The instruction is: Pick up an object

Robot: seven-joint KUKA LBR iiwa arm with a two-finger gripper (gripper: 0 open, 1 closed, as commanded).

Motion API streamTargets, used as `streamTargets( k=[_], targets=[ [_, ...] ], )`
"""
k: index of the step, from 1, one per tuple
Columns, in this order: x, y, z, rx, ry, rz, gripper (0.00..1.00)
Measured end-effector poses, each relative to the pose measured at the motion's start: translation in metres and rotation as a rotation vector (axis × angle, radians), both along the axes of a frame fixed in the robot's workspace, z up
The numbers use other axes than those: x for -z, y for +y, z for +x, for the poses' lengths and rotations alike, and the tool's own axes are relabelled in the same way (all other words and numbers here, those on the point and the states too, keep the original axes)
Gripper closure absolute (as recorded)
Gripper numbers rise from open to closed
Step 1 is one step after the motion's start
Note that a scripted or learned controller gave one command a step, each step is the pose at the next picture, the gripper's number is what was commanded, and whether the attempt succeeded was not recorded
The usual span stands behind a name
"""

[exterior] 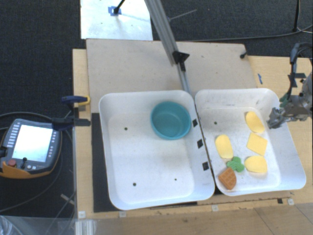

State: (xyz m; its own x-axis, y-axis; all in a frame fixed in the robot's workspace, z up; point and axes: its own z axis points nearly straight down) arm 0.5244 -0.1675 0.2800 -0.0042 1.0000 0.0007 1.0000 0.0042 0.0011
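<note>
Nearest me, along the front of the right bin (288,180), I see a brown waffle-patterned piece (227,179) with a small green leafy piece (236,164) touching its upper right corner. Just beside those, to the right, lies a rounded yellow piece (256,164). Above it sits a squarish yellow slab (257,144), tilted, and to the left of that an oval yellow piece (224,146). Farther back in the same bin I pick out another oval yellow piece (254,122), close to the bin's right wall.

The gripper (275,119) hangs at the right bin's upper right edge, just beside that far oval piece, and I see nothing between its fingers. From my screen I cannot tell whether it is spread or closed; it reads as a dark grey blur.

In the left bin (122,180) a teal bowl (170,120) stands upright near the back right corner, well apart from the food pieces.

Off the bench to the left lies a teach pendant (29,148) with a pale screen. Beyond the bins, a metal pole (164,26) slants up across the brown board (132,67).
</note>
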Motion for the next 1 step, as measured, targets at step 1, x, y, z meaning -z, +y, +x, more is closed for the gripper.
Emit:
streamTargets(
  k=[1],
  targets=[
    [-0.0033,0.0545,0.0014,-0.001,0.000,0.000,1.00]
  ],
)
